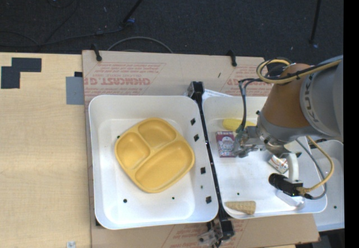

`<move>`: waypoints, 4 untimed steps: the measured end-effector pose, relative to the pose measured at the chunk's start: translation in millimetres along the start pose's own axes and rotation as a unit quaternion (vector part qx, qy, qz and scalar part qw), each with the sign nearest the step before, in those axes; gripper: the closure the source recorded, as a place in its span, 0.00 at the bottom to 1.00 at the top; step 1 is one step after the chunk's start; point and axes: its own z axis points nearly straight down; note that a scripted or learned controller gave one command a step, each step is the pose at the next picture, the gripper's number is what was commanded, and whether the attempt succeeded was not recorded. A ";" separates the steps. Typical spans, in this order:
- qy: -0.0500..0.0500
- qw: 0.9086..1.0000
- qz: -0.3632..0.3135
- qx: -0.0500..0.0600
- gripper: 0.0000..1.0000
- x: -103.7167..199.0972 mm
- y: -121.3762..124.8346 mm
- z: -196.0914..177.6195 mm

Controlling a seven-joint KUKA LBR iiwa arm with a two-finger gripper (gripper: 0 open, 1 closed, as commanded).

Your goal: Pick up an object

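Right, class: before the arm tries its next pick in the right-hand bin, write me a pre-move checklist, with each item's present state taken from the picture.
1. Gripper is over the right bin: ok.
2. A target lies close: small pink carton just beside the gripper: ok.
3. Finger opening: cannot tell.
4. Anything already held: cannot tell.
5. Other items stand clear of the carton: yellow object sits close behind it: not ok.
6. Yellow divided plate lies in the left bin, out of the way: ok.

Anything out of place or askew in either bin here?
One thing: the tan wafer lies on the front rim of the right bin instead of on its floor. The yellow divided plate sits turned at an angle in the left bin, but flat and undamaged. No spills.
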 end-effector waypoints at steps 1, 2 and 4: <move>-0.002 1.000 -0.002 0.003 1.00 -4.3 2.4 -62.2; -0.002 1.000 -0.002 0.002 1.00 -5.1 3.6 -112.8; -0.001 1.000 -0.004 0.006 1.00 98.5 -14.1 -111.3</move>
